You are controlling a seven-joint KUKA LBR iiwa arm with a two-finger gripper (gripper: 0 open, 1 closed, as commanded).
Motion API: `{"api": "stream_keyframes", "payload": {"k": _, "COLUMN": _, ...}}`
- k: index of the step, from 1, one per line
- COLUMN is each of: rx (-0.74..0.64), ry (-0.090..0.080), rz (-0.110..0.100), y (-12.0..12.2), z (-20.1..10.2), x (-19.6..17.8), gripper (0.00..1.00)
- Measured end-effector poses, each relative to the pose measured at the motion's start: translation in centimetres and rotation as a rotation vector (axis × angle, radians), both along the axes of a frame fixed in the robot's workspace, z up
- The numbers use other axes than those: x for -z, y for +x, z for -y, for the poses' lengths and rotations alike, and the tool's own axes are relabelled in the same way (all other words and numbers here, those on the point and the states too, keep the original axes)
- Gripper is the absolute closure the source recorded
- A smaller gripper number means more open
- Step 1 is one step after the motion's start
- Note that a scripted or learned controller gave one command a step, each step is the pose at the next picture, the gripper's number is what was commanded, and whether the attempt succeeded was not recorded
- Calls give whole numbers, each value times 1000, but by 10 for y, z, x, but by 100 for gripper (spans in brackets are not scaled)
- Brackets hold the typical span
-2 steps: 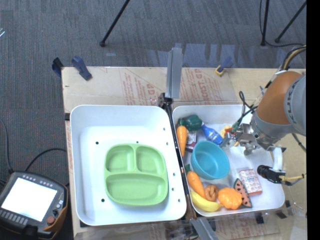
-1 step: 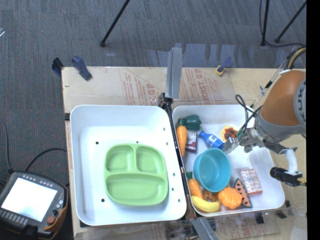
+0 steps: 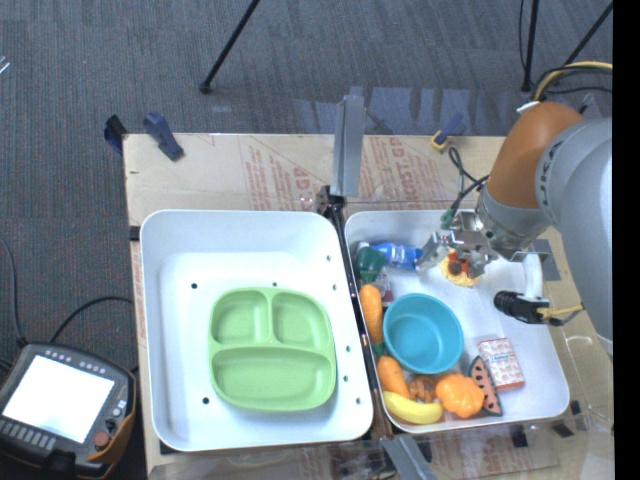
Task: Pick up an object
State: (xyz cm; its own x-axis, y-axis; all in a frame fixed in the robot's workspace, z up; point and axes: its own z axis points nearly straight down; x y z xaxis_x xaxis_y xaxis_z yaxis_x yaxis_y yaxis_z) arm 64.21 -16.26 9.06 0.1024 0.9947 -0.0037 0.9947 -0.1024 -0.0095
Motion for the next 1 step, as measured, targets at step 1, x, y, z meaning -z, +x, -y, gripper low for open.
{"api": "stream_keyframes", "payload": {"k": 1, "rx": -2, "ry": -6, "rz": -6, "y": -1, "z": 2, "x": -10, "gripper": 100}}
